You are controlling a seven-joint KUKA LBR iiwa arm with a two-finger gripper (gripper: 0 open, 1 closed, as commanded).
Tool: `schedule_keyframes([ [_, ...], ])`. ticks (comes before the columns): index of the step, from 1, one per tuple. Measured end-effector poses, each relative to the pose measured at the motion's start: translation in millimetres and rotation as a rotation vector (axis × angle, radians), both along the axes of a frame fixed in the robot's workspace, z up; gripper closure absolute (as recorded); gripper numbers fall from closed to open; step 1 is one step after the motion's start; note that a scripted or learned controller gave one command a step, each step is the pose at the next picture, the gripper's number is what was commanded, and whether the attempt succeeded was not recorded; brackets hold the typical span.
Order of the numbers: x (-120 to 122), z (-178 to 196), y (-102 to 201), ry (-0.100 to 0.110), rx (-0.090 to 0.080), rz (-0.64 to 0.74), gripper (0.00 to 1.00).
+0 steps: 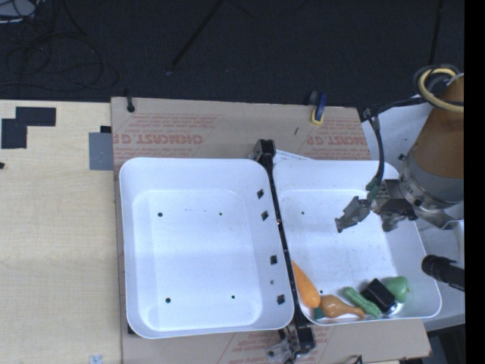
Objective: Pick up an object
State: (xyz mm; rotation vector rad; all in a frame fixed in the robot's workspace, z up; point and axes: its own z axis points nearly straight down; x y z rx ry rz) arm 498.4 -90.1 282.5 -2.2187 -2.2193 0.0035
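Note:
My gripper (371,214) hangs over the right bin (318,203), above its middle-right floor. Its two dark fingers stand apart, open, with nothing between them. The objects lie in the near corner of that bin, below the gripper. An orange carrot-shaped piece (304,283) rests against the divider. Beside it lie a tan piece (338,305), a long green piece (361,301), a black block (379,294) and a round green piece (396,285).
The left bin (136,203) sits next to the right one, joined by a black clamp strip (274,226). Both stand on a cardboard sheet (189,131) on the wooden bench. The arm's grey and orange body (443,150) enters from the right.

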Motion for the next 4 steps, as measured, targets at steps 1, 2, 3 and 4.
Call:
schedule_keyframes([
  [1,31,176,15,-0.021,-0.003,0.004,0.00],
  [2,65,260,22,-0.012,-0.002,0.003,0.00],
  [3,89,254,-38,-0.002,-0.003,-0.004,0.00],
  [4,95,254,-94,-0.002,-0.003,-0.004,0.00],
])
